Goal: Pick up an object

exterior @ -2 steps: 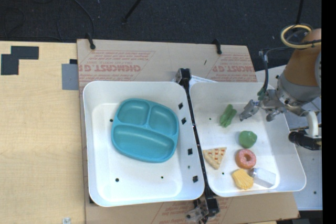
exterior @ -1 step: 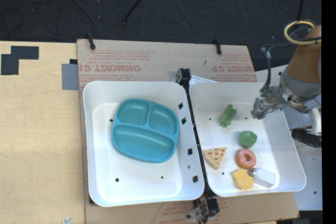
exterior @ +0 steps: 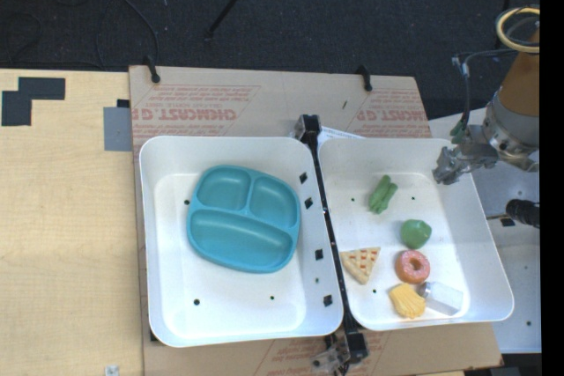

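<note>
At the near edge of the right bin [exterior: 493,277] lie a yellow piece of toy food [exterior: 406,301] and, touching its right side, a small grey-white block [exterior: 441,298]. Just behind them sits a pink donut [exterior: 412,265], with a waffle wedge [exterior: 361,263] to its left, close to the divider between the bins. Farther in is a round green object [exterior: 416,232], and beyond it a long green vegetable [exterior: 382,194] lying alone on the bin floor. The left bin [exterior: 167,277] carries a teal divided plate [exterior: 244,217] — nothing else lies around it. At the far right corner of the right bin the gripper [exterior: 447,166] hangs over the rim, well apart from every object; whether its jaws are wide or narrow I cannot tell. Behind both bins the worktop [exterior: 53,224] shows cardboard [exterior: 264,106] with red printing.
</note>
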{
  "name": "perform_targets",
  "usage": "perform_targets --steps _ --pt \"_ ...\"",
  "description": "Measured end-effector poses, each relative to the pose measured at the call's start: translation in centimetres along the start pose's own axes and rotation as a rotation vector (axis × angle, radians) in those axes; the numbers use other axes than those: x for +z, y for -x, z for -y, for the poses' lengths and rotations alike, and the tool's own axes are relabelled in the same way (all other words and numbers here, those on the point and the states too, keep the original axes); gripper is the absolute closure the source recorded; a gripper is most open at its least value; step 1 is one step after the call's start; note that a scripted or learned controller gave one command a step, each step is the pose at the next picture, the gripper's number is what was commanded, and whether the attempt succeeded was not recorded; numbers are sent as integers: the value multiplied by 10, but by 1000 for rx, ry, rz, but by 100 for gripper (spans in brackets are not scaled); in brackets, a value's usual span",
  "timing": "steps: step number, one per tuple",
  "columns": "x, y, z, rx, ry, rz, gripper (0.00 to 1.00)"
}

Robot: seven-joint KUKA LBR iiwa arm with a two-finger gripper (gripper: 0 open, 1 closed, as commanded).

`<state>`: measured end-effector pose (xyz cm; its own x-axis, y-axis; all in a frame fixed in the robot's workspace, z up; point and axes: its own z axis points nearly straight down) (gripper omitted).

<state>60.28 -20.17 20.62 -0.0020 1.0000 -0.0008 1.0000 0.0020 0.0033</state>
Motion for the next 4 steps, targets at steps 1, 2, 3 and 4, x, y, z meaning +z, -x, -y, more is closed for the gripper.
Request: perform_targets --steps 1,2,3,4 --pt "-40 1 -1 0 -1 0 100" --pt "-46 -56 18 -3 -7 -4 100" --pt "-48 -113 38 -3 -8 -4 100" --pt "-34 -165 48 -3 -9 -3 100"
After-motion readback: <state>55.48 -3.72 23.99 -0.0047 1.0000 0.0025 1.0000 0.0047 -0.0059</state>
